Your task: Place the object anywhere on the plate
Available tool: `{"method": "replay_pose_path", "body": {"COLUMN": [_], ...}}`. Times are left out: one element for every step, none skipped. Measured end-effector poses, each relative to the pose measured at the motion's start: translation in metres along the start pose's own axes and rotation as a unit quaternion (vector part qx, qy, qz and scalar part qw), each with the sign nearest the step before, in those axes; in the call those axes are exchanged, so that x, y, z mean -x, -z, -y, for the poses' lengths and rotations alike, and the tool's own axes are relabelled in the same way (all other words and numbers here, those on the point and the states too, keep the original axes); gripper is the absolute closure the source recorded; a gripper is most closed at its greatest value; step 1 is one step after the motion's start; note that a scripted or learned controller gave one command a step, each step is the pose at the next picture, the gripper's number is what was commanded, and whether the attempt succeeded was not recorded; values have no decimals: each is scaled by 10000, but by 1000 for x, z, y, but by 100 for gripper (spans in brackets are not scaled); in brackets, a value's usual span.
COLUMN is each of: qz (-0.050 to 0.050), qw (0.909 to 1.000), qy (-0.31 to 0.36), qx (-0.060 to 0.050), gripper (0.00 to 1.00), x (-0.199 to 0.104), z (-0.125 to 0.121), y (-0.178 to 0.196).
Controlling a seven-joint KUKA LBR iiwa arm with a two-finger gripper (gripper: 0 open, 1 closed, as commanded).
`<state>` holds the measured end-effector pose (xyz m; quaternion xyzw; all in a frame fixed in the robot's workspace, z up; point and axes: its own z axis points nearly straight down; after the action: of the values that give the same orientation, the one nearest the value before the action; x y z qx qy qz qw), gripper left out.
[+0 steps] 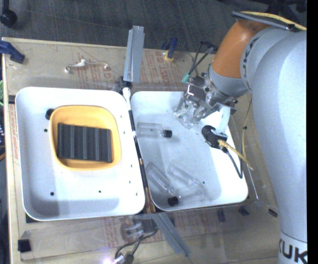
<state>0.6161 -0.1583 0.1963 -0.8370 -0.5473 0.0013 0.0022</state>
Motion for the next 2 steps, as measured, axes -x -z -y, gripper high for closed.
{"method": "replay_pose_path", "body": {"qz": [-1,6], "qw": [9999,9974], "qy": [153,714], "qx": [10,-11], "gripper": [100,100], "x": [-83,-150], "z": [29,30], "y": [32,-6]}}
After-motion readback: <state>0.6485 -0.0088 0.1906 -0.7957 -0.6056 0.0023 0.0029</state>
